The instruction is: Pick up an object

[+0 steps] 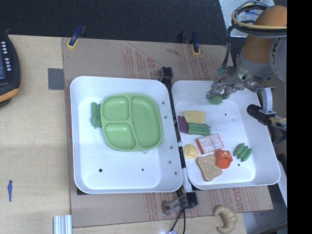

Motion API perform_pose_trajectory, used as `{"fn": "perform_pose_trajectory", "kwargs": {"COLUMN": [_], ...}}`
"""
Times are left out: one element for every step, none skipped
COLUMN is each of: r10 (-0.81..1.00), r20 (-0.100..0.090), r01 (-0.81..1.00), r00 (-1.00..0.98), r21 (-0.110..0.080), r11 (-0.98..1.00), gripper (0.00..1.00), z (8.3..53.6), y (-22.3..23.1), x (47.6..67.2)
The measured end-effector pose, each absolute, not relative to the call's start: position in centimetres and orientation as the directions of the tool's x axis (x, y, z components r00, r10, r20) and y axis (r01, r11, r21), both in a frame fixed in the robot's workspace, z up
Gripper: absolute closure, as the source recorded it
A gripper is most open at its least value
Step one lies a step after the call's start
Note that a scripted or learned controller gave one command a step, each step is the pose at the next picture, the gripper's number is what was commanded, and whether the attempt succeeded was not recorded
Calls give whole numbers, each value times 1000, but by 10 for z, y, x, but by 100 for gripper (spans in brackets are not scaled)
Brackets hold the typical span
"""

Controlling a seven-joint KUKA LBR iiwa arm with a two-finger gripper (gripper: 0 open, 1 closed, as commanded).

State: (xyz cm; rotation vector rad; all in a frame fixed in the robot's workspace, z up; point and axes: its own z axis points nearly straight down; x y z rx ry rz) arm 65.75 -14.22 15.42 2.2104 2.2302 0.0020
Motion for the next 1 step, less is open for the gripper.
{"fn": "perform_pose_trajectory", "kwargs": {"r10": [1000], "r20": [2], "r01": [1000], "r00": [-8], "r21": [-3], "r11": [8], "gripper": [100], "z": [202], "y": [-85], "x": [629]}}
